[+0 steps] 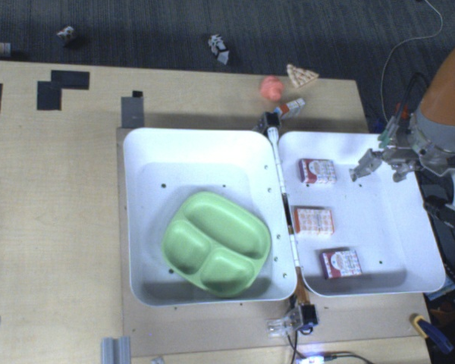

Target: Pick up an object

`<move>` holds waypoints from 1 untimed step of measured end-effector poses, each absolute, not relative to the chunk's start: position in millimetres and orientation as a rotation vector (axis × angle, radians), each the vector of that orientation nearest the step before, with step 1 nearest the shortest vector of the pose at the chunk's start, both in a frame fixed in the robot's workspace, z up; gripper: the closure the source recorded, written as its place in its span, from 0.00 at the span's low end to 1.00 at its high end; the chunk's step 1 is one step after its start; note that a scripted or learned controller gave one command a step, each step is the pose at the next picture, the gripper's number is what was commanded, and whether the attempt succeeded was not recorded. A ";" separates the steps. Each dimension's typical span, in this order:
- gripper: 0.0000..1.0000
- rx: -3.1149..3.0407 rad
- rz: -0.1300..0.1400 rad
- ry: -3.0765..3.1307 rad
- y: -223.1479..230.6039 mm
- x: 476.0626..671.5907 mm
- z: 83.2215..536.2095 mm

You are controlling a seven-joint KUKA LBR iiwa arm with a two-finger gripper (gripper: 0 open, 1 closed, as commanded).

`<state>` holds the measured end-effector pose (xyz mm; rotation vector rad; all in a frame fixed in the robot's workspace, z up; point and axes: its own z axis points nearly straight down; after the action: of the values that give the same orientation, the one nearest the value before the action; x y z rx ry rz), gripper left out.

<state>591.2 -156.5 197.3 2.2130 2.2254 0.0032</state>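
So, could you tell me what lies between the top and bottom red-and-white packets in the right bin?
A third red-and-white packet, seen in the camera view.

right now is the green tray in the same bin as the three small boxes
No, the green tray lies alone in the left bin, while the three boxes sit in the right bin.

Right shallow white plastic bin (409, 275): three small red-and-white cartons (317, 171), (314, 221), (340, 263) stand down its left side, well apart; its right half is open floor. Left bin (148, 165): a green divided plastic tray (216, 241) fills the centre.
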 end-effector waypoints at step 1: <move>0.00 2.210 0.011 2.217 -114.5 557.4 97.8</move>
<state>557.4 -114.5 97.8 2.2101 2.2171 0.0114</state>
